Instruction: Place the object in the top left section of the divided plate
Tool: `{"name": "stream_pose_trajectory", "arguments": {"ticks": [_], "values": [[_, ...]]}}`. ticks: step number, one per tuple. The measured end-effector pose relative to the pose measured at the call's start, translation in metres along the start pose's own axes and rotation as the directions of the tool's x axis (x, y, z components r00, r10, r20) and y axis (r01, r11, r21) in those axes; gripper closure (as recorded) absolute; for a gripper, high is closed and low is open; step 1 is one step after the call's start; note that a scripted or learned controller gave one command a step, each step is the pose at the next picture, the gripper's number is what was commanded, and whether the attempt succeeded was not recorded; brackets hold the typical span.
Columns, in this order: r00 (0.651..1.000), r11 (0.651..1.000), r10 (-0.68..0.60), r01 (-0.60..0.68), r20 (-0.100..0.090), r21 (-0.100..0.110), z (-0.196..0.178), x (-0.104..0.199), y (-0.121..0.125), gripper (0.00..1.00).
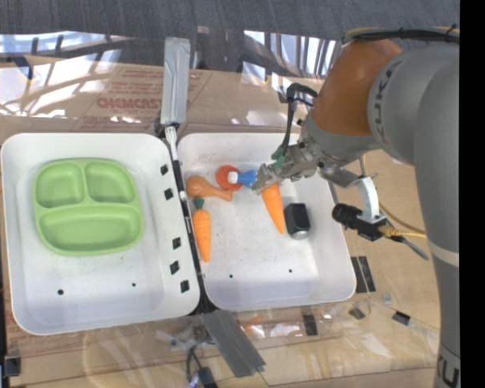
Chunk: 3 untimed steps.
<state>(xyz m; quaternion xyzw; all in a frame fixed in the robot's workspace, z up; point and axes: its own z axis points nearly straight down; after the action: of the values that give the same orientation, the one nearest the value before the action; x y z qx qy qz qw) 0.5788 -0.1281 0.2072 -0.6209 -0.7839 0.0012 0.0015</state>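
Reaching in from the right, the grey arm [412,128] with its orange band holds its end effector [268,176] low over the right bin [323,277], at the thick upper end of a carrot [274,208]. That carrot is orange, tapered, and lies on the bin floor with its point toward the near side; its top touches or sits just under the fingertips, and whether the fingers are spread or clamped around it cannot be told from this slant.

Just beside the carrot on its right lies a small black block [297,219]. To the left of the end effector is a red ring with a blue piece [231,176], and touching it an orange-brown drumstick-shaped toy [206,189]. A second carrot [202,233] lies along the bin's left wall, close to the seam between the bins.

The green divided plate [87,206] sits in the left bin [32,297], toward its far left part. Its two small sections are on the far side, the large one nearer; the top left section [59,183] is bare. White floor surrounds the plate on the near and right sides, and the near half of the right bin is likewise open. Brown cardboard [81,95] covers the tabletop beyond the bins.
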Motion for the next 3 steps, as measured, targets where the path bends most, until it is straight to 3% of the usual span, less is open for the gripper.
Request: {"name": "stream_pose_trajectory", "arguments": {"ticks": [1, 2, 3], "values": [[0.996, 0.996, 0.087, -0.087, 0.001, 0.001, -0.012, 0.000, -0.009, 1.00], [0.999, 0.999, 0.042, -0.042, -0.001, 0.000, -0.038, 0.159, 0.072, 1.00], [0.999, 0.999, 0.046, -0.046, 0.000, 0.004, -0.039, 0.197, 0.057, 1.00]]}}
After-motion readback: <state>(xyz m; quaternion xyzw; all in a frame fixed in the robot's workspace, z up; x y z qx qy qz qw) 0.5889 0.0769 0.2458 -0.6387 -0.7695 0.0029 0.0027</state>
